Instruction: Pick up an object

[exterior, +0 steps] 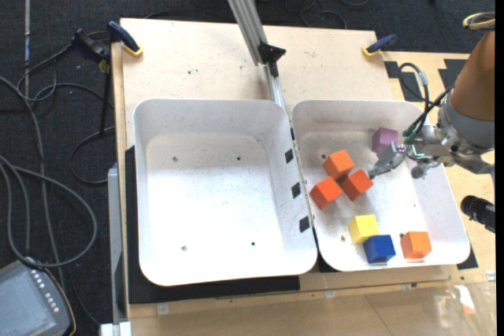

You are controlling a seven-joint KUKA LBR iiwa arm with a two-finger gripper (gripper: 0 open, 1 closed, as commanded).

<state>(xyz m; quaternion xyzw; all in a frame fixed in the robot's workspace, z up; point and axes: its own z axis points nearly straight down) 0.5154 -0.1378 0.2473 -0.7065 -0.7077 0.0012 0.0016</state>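
Observation:
The right bin (pixel 441 201) holds several small blocks. A purple block (pixel 385 139) lies near its back. In the bin's middle sits a tight cluster: an orange block (pixel 339 164), a second orange block (pixel 326 192) and a red-orange block (pixel 357 183). Near the front lie a yellow block (pixel 363 227), a blue block (pixel 379 248) and another orange block (pixel 416 245). My gripper (pixel 388 162) reaches in from the right, low over the bin, just right of the cluster and just below the purple block. Nothing is visibly held in it.
The left bin (pixel 157 130) stands beside the right one. A metal pole (pixel 240 0) slants down from the top to the bins' shared wall. Clamps (pixel 126 39) sit on the bench's back corners. Cables lie on the floor at left.

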